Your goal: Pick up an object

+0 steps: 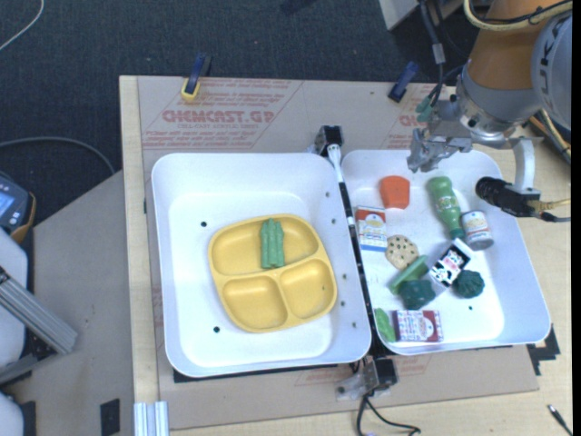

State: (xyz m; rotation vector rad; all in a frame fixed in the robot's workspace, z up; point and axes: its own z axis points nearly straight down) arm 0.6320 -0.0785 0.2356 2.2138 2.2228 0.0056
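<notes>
My gripper (pixel 428 160) hangs over the far edge of the right bin (pixel 522 271), open with nothing between its fingers. An orange cup-shaped piece (pixel 395 192) lies just in front of it and to its left. A green bottle (pixel 444 203) lies to the right of that piece, with a small can (pixel 476 229) beyond it. Nearer the front are a blue-and-white carton (pixel 370 227), a cookie (pixel 400 250), a black-and-white patterned block (pixel 450 266), a dark green broccoli piece (pixel 469 284) and a red-and-white box (pixel 418 325).
The left bin (pixel 182 243) holds a yellow divided plate (pixel 272 289) with a green vegetable piece (pixel 271 243) in its far compartment. More green pieces (pixel 414 282) lie among the right bin's clutter. Clamps sit on the board's far edge.
</notes>
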